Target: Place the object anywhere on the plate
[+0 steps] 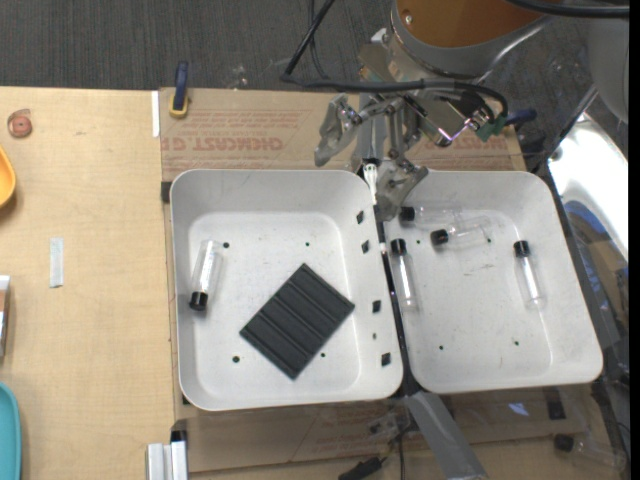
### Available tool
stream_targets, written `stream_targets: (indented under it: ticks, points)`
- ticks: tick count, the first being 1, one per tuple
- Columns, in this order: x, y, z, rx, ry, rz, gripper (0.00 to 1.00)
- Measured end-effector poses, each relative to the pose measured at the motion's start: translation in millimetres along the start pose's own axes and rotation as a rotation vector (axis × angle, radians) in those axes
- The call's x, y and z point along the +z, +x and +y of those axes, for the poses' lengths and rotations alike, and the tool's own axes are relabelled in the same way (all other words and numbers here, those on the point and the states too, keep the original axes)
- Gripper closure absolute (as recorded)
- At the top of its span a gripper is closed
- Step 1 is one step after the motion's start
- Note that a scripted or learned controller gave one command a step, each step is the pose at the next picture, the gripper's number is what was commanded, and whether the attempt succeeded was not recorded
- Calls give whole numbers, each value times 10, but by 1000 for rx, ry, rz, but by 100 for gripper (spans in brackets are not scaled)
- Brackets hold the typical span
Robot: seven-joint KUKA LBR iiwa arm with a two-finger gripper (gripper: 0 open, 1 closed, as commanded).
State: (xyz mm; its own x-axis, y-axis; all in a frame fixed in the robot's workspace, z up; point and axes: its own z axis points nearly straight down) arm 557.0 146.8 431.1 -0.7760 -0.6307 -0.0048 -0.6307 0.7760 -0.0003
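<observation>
Camera view — gripper poised at the right bin's top-left corner — its grip state unclear.

Plate, one vial in left bin; three vials right.

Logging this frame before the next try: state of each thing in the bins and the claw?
claw: above the seam between the bins, at their far edge; nothing seen in it.
black plate: flat in left bin, turned at an angle.
left-bin tube: lying down, cap toward the near side.
seam tube: lying by right bin's left wall.
middle tube: lying down.
right tube: lying down.
</observation>
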Motion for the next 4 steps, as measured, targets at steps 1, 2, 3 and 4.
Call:
stream_targets:
  ticks: [1, 2, 3, 4]
  points:
    - [-88, -8, -25, 7, 0, -4, 100]
    - [666, -241, 451, -547, -4, 2, 100]
    - [1091, -837, 28, -837, -3, -1, 100]
    - [434, -532, -126, -1077, -3, -1, 100]
